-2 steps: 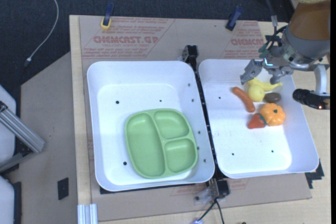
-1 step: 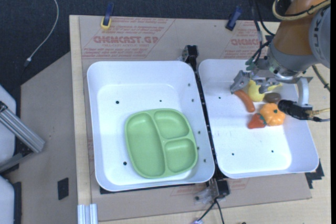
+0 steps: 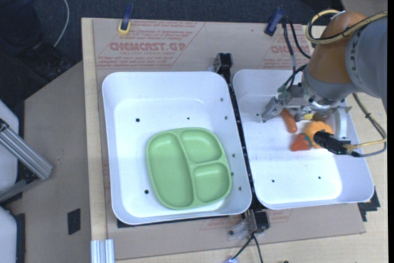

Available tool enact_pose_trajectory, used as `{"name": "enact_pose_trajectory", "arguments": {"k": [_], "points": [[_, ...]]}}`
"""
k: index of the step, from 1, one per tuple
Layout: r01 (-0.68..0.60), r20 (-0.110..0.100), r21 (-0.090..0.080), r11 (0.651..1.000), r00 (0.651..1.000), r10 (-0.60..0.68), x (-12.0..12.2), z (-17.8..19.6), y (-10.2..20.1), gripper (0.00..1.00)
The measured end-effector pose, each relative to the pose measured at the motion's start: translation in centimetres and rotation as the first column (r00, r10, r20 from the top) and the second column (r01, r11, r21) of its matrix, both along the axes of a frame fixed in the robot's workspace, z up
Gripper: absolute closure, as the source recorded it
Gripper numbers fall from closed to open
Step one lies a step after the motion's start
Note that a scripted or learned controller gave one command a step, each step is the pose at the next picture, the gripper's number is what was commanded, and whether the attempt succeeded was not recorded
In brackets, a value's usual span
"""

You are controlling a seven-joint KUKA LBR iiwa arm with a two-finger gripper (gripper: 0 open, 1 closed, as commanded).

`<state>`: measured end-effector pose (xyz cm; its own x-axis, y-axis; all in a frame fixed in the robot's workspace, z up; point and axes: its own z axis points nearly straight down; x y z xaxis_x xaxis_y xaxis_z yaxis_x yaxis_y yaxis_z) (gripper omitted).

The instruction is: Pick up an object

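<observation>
Gripper [image 3: 306,115] sits low in the right bin [image 3: 295,188], directly over the orange pieces [image 3: 305,132], presumably to grasp; finger state cannot be told.

Grey arm [image 3: 363,52] reaching over right bin [image 3: 295,194], gripper [image 3: 289,109] low among small orange objects [image 3: 305,135]; green divided plate [image 3: 188,166] lying in left bin [image 3: 123,101] on cardboard-topped bench [image 3: 92,71].
</observation>
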<state>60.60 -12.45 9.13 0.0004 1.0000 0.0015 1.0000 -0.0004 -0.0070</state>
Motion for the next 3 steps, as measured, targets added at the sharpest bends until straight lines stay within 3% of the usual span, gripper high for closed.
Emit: {"name": "enact_pose_trajectory", "arguments": {"k": [1,3], "points": [[0.0,0.007,-0.001,1.0,1.0,0.0,0.2,1.5,0.0,1.0],[-0.002,0.014,-0.003,1.0,1.0,0.002,0.1,12.1,1.3,1.0]]}}
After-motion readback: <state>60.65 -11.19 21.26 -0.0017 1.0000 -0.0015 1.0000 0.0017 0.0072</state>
